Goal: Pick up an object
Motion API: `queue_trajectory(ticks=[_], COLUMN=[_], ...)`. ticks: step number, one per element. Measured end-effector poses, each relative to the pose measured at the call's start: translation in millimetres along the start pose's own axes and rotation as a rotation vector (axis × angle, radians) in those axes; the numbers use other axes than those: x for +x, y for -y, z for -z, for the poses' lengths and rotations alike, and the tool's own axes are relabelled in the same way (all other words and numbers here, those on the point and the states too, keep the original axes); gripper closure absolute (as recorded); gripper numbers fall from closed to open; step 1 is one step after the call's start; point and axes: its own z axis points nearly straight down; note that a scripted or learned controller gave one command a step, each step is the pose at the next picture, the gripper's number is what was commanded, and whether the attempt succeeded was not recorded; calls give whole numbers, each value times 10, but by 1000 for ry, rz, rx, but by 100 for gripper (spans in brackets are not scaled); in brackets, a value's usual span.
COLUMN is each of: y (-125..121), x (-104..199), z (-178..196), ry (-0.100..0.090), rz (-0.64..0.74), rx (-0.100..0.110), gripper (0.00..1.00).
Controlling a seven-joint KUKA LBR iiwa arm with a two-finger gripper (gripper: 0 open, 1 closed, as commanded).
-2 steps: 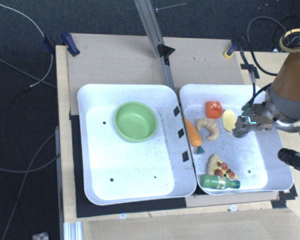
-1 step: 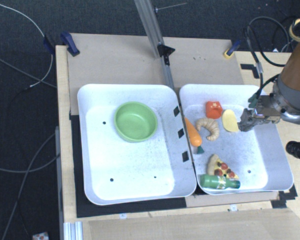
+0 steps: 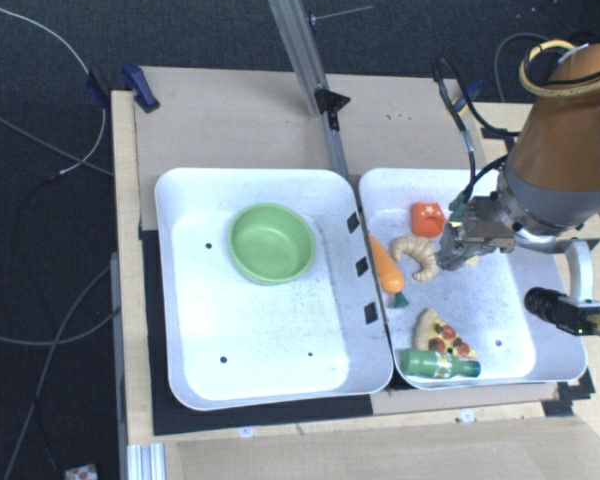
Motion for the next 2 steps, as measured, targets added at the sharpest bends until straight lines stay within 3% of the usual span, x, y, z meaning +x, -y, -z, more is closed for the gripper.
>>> queue_trajectory(ticks=[1,2], y=[-87,-121], x=[560,1097], z=[63,-117], ry=[2,1], rz=[3,2], rx=[-10,4], gripper=[100,100])
